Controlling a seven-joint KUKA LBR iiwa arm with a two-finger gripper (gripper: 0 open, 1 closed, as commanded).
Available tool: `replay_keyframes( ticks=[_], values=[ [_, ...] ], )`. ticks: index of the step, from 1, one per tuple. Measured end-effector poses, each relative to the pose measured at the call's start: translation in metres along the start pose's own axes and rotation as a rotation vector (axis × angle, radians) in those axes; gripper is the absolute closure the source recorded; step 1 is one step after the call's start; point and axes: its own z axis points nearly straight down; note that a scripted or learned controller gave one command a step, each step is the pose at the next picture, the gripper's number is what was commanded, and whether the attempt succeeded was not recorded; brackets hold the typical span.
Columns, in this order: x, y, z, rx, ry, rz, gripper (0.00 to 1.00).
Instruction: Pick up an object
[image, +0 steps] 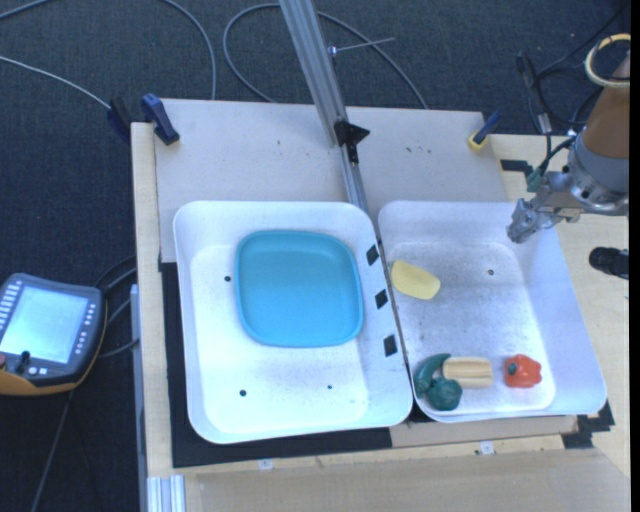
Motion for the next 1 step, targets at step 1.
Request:
replay_keyframes(
  ticks=[1],
  values=[
    [0.0034,0.0009,-0.0633,-0.002,0.0,0.0,1.0]
  ],
)
